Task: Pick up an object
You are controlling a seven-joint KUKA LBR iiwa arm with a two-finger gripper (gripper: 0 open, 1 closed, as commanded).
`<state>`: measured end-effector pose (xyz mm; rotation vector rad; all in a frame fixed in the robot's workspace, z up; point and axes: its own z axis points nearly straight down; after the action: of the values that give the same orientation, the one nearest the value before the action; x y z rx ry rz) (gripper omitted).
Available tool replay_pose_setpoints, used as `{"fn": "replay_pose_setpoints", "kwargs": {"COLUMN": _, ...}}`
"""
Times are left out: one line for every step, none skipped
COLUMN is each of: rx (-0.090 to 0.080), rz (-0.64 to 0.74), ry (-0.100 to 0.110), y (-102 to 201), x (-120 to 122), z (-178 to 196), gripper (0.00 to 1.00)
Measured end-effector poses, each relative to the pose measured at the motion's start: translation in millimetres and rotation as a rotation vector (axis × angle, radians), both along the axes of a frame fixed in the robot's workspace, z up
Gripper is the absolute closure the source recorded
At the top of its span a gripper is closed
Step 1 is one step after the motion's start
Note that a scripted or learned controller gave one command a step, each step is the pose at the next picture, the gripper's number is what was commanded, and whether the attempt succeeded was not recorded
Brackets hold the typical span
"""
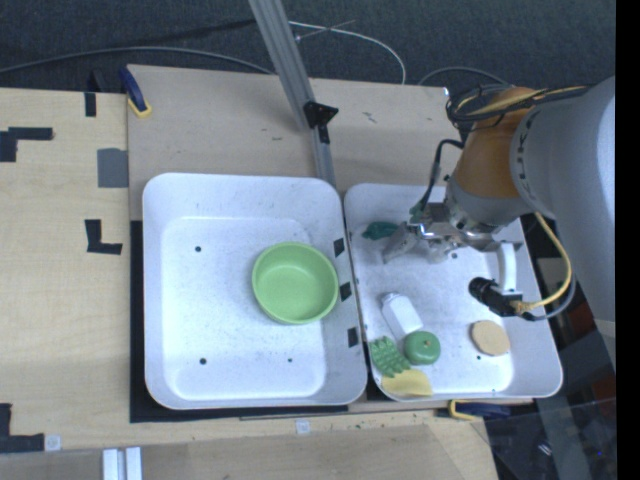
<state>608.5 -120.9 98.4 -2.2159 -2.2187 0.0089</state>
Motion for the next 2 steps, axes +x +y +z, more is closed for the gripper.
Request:
{"fn": "replay_pose_setpoints", "kwargs": {"rx": 0.000, "rz": 0.001, "ry": -0.005, "y": 0.5, "x": 1.7, "z": 14.0, "gripper": 1.00}}
{"fn": "replay_pose_setpoints", "kwargs": {"rx": -0.001, "rz": 0.001, "ry": -0.013, "y": 8.0, "x": 5.8, "z": 74.3, "gripper": 1.00}}
